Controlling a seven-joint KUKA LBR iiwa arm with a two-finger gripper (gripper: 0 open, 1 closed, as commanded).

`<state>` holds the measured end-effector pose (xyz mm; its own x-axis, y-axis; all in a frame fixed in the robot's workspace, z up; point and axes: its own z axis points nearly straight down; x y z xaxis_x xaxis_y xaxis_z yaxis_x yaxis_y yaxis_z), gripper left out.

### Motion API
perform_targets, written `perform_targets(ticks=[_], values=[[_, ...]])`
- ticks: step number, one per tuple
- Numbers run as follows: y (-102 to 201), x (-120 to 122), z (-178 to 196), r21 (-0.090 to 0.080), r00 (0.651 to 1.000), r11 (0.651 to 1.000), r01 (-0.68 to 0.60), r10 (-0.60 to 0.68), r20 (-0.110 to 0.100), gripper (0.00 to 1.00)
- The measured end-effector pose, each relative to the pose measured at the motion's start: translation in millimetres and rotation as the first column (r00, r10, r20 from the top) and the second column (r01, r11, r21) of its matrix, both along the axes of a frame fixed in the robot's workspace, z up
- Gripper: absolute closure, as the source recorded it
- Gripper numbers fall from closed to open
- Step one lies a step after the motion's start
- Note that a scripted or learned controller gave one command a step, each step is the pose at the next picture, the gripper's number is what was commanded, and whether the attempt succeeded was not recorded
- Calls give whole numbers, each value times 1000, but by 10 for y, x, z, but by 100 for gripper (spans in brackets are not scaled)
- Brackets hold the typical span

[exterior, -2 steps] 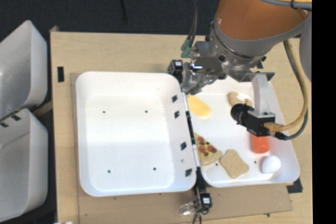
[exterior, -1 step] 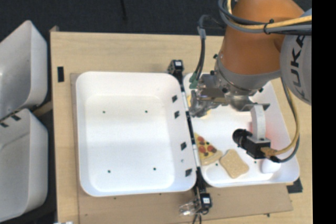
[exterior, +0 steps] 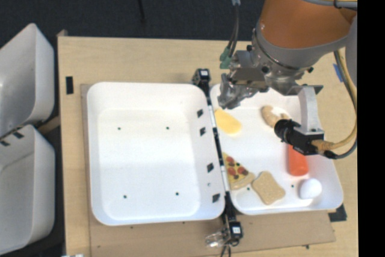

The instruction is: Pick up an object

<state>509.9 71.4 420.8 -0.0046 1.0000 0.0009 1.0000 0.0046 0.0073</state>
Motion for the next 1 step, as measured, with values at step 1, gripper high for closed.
perform_targets(ticks=[1], values=[[246, -202, 102, -1, 1000, 1000, 0, 0, -5, 100]])
